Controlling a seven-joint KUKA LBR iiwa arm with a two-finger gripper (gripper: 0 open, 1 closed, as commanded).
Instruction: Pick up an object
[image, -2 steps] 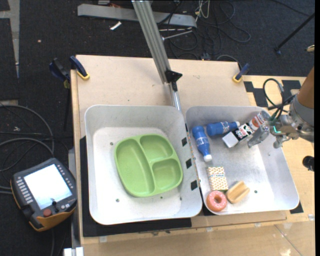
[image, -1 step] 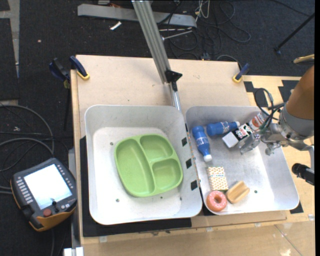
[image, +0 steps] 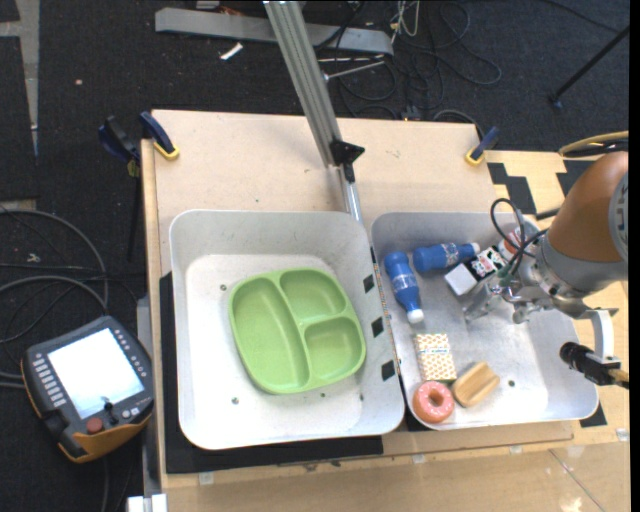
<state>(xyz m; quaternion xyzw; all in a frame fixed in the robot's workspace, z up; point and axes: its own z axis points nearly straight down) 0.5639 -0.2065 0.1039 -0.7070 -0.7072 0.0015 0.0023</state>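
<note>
Fingers (image: 497, 300) hovering low over the right bin (image: 560, 400), with the small carton just beside them.

The fingers are hanging over the bare floor of the right bin, and the slant of the camera is hiding whether they are spread or closed, so I cannot tell. Nothing is showing between them. The nearest thing is a small white carton (image: 472, 272), lying just beside them toward eleven o'clock. Two blue bottles sit farther toward nine and ten o'clock: one (image: 402, 284) is lying with its long axis running twelve to six, the other (image: 443, 256) running nine to three. Toward seven o'clock, near the bin's front edge, a checkered packet (image: 434, 355), a pink doughnut (image: 433, 401) and a bread roll (image: 475, 384) are clustered. The left bin (image: 200, 300) is holding a green divided plate (image: 297, 329). Judging by this, the carton is the likeliest pick.
</note>
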